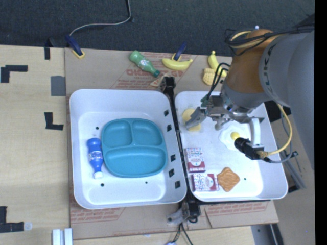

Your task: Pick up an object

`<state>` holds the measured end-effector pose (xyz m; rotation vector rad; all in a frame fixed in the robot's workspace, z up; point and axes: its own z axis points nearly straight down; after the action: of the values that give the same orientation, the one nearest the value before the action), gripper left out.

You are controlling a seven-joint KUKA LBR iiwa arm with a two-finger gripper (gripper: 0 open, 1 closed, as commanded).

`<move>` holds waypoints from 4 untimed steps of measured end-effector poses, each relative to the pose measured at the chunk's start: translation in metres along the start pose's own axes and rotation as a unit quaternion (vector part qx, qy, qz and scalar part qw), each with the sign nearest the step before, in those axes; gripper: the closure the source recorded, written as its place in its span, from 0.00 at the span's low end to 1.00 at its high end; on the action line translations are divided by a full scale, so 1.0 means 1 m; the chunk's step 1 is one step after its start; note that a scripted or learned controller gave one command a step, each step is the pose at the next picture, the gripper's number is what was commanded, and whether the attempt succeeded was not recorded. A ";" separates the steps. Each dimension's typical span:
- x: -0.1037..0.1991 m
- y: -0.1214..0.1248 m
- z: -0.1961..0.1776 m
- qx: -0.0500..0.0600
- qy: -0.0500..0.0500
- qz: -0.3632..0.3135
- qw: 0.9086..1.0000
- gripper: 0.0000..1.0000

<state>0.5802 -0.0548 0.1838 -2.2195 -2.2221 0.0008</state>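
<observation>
Hung with the gripper (196, 117) at the upper left corner of the right bin (276, 189), right over a small yellow object (189, 122) — touching or just above, could not tell which. Could not tell either whether spread or closed. Called for a centred, straight descent, kept off the bin wall just beside — then a firm close before lifting.

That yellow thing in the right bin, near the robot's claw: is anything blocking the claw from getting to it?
Nothing visible blocks it. The gripper sits right at the yellow object near the right bin's left wall. The red-and-white packets and the brown cookie-like piece lie nearer the front, off that path.
</observation>
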 end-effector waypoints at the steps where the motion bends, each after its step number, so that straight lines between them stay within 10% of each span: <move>1: -0.049 0.024 0.097 -0.002 -0.001 0.000 1.000 0.00; 2: -0.039 0.083 0.098 0.000 -0.001 0.000 1.000 0.00; 3: -0.039 0.083 0.087 0.000 -0.001 -0.001 1.000 1.00; 4: -0.039 0.083 0.088 0.000 -0.002 -0.001 1.000 0.00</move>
<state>0.6627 -0.0941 0.0960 -2.2194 -2.2252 0.0049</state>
